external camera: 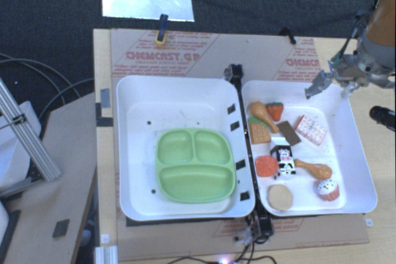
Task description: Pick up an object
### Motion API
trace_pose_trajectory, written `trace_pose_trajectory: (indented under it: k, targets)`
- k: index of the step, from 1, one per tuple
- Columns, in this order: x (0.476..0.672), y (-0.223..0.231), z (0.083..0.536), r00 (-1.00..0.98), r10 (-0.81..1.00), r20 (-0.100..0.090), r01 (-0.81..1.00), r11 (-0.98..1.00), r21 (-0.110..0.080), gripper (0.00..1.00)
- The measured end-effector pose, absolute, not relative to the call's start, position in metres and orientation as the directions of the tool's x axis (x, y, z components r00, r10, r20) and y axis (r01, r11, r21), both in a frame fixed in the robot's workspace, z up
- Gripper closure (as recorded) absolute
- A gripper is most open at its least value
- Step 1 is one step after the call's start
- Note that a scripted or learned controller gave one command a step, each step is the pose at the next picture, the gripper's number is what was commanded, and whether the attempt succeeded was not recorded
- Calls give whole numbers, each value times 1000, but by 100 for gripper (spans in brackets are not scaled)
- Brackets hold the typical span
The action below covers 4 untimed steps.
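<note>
The right bin [359,151] holds several toy foods. Among them are a strawberry [275,110], a drumstick [262,114], a waffle square [260,132], a brown bar [288,132], a pink wafer block [310,129] and a red slice [266,165]. Nearer the front lie a black-and-white carton [284,161], a second drumstick [313,168], a cupcake [328,189] and a round cookie [280,197]. My gripper [327,89] hangs above the bin's far right corner. It is open, with nothing between its fingers, and stands apart from all the toys.
The left bin [136,133] holds a green divided plate [195,165]. A black clip strip [238,127] runs along the seam between the bins. Cardboard [185,52] lies under both bins, and a metal frame [25,133] stands at the left.
</note>
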<state>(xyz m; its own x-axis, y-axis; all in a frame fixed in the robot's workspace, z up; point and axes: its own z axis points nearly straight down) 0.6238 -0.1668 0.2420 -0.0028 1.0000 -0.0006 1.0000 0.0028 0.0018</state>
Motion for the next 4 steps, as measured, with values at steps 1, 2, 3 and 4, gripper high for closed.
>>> trace_pose_trajectory:
  k: [1, 2, 3, 4]
  targets:
    - [623, -134, 100, -3, 1000, -2, 1000, 3, 12, 0]
    - [562, -95, 91, -2, 1000, -8, 1000, 2, 22, 0]
    - [521, -86, 84, 0, 1000, 1, 1000, 0, -2, 0]
    - [487, -49, 190, -7, 1000, 1, 1000, 7, 8, 0]
